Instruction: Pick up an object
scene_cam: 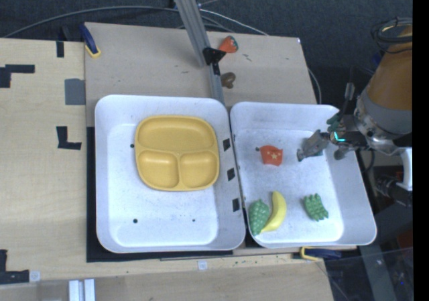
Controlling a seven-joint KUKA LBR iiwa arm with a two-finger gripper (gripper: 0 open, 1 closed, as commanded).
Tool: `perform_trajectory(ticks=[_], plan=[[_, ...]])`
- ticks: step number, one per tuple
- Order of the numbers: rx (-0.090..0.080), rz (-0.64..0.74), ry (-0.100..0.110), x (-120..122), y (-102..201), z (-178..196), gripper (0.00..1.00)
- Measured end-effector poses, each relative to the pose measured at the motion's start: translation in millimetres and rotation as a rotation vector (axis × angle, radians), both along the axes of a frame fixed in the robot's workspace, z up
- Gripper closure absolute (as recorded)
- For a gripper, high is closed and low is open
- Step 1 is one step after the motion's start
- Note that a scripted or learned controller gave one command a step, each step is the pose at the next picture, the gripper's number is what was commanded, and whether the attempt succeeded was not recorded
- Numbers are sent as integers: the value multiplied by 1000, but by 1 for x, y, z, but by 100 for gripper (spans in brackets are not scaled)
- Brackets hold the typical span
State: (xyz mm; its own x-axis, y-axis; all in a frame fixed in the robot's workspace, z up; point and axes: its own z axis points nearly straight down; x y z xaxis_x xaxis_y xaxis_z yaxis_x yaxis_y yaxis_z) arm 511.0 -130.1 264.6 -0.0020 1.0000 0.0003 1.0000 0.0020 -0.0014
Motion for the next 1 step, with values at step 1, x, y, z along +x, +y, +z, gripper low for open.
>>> perform_trajectory(ticks=[1], plan=[[0,-2,5,8,-4,-57,0]])
